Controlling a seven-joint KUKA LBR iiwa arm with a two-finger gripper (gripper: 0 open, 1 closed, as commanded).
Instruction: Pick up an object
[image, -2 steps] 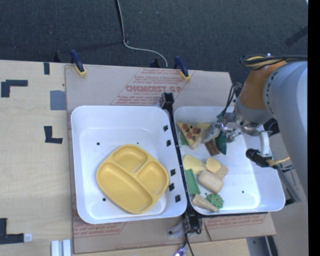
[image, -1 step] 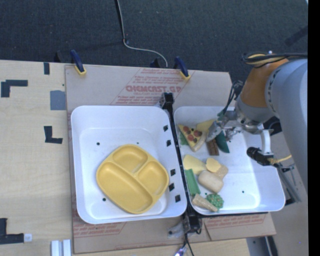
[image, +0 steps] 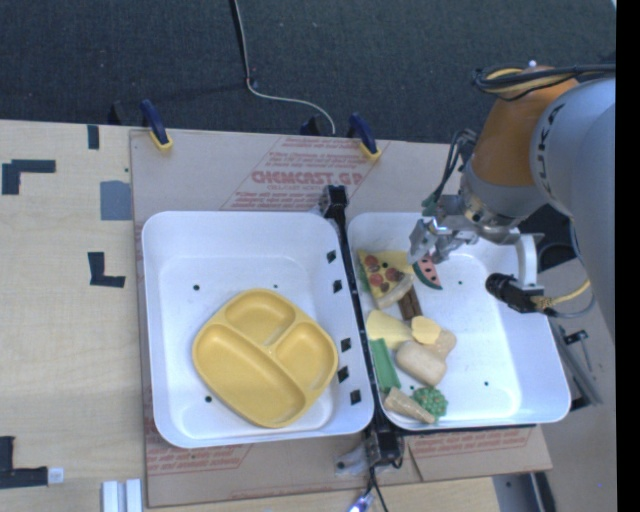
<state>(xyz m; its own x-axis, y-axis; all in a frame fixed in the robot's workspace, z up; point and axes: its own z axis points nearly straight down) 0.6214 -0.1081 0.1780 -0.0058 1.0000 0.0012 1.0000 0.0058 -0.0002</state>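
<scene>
You see the claw (image: 432, 250) hanging over the back left part of the right bin (image: 520, 400), its fingers drawn narrow around a toy watermelon slice (image: 428, 272), whose red face and green rind show just under the fingertips. The slice sits at the upper edge of the toy food heap, just beside the pizza slice (image: 383, 276); you cannot tell whether it is lifted off the bin floor. Below it lie a yellow cheese wedge (image: 383, 327), a small yellow piece (image: 426, 330), a tan potato-like piece (image: 420, 363), a green stick (image: 384, 365) along the bin's left wall, and a broccoli floret (image: 432, 401) near the front. In the left bin (image: 170, 250) a yellow divided plate (image: 264, 356) rests flat. Both bins sit on a cardboard sheet (image: 290, 175) held to the counter (image: 60, 330) by blue clamps (image: 155, 124).
</scene>
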